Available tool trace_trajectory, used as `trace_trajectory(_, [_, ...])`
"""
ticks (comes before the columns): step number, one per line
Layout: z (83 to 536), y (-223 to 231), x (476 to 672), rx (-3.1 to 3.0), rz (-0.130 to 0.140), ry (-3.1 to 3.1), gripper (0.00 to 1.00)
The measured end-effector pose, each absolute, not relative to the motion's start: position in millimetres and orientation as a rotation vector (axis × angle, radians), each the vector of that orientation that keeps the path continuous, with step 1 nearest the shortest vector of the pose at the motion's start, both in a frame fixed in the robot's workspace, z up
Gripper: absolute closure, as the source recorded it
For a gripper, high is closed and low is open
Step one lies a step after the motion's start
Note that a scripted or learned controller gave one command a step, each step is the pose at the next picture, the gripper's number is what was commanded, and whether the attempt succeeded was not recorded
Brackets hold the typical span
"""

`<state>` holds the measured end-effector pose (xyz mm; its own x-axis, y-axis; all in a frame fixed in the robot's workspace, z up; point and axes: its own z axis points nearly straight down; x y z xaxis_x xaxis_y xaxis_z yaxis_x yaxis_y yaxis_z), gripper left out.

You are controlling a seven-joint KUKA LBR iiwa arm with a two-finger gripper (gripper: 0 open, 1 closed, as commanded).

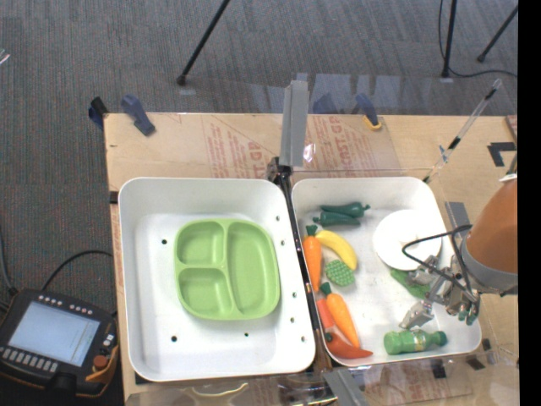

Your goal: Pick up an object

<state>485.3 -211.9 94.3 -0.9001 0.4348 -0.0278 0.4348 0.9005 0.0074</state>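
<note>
Bins (144, 201) sit side by side: a green divided tray (226, 269) left, toy food right. The gripper (435, 307) hovers above a green bottle (414, 341) near the front wall; its opening cannot be told.

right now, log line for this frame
arm: over right bin | gripper: above green bottle, holding nothing seen | left bin: green tray
</note>
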Motion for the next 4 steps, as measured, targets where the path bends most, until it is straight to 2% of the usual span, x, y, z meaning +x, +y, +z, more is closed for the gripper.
trace_trajectory(2, [93.2, -81.1, 484.2, 0.797, 0.000, 3.009, 0.00])
trace_trajectory(3, [86.6, -84.9, 508.1, 0.900, 0.000, 3.013, 0.00])
trace_trajectory(4, [96.5, -87.1, 508.5, 0.892, -0.006, 3.012, 1.00])
